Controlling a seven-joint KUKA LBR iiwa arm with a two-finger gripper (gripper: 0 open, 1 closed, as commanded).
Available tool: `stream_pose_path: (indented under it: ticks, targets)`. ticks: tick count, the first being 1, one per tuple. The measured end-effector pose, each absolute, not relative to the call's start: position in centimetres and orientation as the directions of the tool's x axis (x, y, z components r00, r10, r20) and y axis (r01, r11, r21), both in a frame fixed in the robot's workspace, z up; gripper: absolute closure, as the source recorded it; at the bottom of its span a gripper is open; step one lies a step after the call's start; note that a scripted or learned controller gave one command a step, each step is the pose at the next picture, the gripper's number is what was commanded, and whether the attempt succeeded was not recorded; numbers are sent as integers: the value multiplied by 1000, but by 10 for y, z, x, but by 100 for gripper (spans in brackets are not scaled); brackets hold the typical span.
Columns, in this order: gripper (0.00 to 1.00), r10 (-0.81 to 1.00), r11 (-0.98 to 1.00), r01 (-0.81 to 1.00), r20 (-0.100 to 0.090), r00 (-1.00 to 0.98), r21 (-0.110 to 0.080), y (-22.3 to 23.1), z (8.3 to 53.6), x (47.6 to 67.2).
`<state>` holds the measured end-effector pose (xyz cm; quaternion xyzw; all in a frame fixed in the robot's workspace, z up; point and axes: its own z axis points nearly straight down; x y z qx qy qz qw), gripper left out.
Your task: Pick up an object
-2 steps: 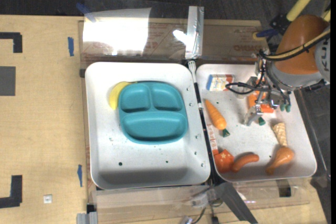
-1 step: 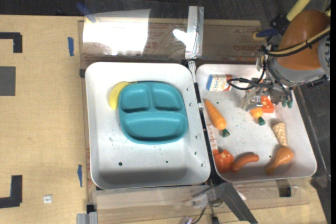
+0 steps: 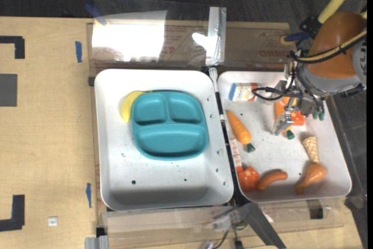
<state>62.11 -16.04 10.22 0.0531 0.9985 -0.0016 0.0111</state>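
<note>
Left bin: one teal tray with three compartments, lying flat near the middle; a yellow piece shows from under its left edge.

Right bin: play food, scattered. A carrot lies just beside the left wall, leaf end toward the near side. A small carton sits at the far left corner. A tomato and a sausage lie touching at the near wall; a drumstick lies to their right, and a pale bread stick just above it. An orange block sits under the tool, with a small green bit near it.

Arm: enters from the right, orange band above the wrist, cables trailing. The gripper hangs low over the right bin, just beside the orange block; whether the jaws stand open or closed cannot be told (cables and wrist crowd them), and nothing is plainly seen between them.

Step in hand, as judged: descent onto a target, most likely the orange block, which is not yet lifted.

Next move calls for: the jaws set astride the block, a firm close, then a straight lift clear of the bin wall
</note>
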Motion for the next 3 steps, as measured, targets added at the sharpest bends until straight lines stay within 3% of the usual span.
stream_pose_path:
  ticks: [1,2,3]
  targets:
    - [100,105,994,105,-33,-994,-3,-160,115,624]
    - [0,104,995,104,-32,-994,-3,-160,115,624]
    - [0,127,992,127,-9,-992,0,-155,88,614]
